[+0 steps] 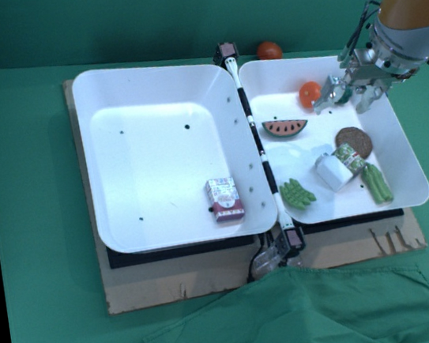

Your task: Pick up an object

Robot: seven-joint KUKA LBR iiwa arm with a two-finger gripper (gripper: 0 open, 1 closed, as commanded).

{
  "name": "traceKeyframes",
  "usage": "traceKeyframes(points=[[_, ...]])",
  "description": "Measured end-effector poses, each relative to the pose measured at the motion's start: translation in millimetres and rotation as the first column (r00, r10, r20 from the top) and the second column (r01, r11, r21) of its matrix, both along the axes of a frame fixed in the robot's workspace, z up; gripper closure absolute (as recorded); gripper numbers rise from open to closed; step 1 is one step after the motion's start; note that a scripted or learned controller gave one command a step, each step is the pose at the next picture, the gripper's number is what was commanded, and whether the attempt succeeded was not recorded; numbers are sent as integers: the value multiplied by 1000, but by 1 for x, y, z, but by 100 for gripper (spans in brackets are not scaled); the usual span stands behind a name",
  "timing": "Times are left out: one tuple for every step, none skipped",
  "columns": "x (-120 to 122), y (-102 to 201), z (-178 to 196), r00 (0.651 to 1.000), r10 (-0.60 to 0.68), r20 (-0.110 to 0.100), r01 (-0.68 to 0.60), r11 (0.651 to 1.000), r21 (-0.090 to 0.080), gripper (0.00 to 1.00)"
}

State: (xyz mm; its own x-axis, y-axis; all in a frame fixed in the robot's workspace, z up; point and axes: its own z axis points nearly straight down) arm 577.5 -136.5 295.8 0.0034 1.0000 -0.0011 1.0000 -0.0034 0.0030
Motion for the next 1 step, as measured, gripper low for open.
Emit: traceKeyframes(points=[[3,28,5,1000,4,2,-4,1000,0,0]])
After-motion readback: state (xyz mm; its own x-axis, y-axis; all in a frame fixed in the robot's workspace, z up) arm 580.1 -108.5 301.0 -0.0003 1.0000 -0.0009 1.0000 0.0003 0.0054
